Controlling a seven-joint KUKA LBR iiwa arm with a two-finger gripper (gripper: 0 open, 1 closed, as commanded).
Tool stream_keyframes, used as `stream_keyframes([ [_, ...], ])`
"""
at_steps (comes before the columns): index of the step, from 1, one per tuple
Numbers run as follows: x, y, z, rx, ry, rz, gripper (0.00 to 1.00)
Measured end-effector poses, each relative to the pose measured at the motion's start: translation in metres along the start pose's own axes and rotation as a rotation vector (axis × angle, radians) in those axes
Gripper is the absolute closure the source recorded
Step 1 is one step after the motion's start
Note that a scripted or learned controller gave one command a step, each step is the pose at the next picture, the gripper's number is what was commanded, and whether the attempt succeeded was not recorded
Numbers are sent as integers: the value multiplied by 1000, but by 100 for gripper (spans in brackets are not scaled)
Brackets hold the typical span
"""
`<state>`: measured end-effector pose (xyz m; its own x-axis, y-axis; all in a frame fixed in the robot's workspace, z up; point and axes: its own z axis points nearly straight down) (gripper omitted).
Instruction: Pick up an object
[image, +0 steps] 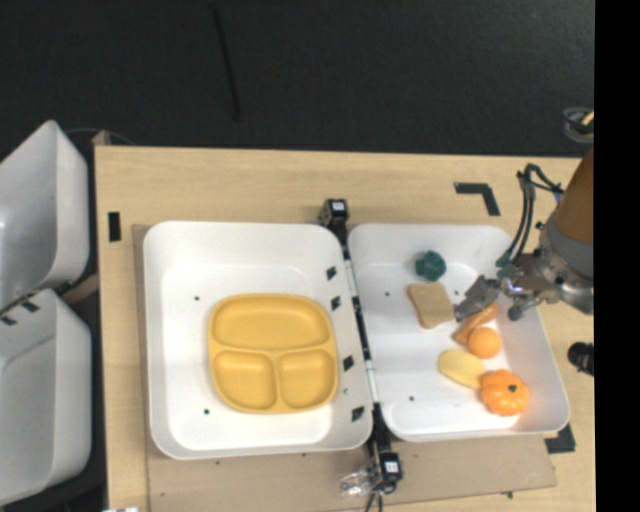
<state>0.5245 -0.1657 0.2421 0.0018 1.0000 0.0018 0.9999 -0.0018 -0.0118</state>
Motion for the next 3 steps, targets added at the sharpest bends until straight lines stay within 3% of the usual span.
stream_keyframes([
  [1,0,2,-7,-13,-3,-3,0],
  [3,-8,8,116,-7,-2,1,0],
])
